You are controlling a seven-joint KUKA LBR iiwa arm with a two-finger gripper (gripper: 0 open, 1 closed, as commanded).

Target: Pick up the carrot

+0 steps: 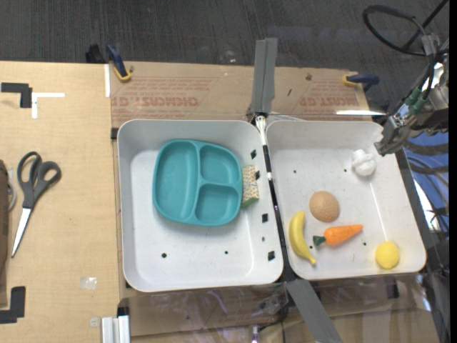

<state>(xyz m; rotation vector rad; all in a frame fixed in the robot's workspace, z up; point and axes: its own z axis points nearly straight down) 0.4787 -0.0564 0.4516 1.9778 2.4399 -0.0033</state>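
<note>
The orange carrot (341, 234) with a green stub lies flat in the right bin (285, 191), near the front, between a banana and a lemon. My gripper (389, 143) hangs over the bin's far right rim, well behind and to the right of the carrot. Nothing shows between its fingers, and their spacing is too small and dark to read.
In the right bin a yellow banana (300, 239) lies left of the carrot, a brown egg-shaped ball (324, 206) just behind it, a lemon (387, 255) at the front right, and a white lump (364, 164) near the gripper. The left bin (136, 263) holds a teal divided plate (198, 182) and a sponge (249, 185). Scissors (30, 188) lie on the bench far left.
</note>
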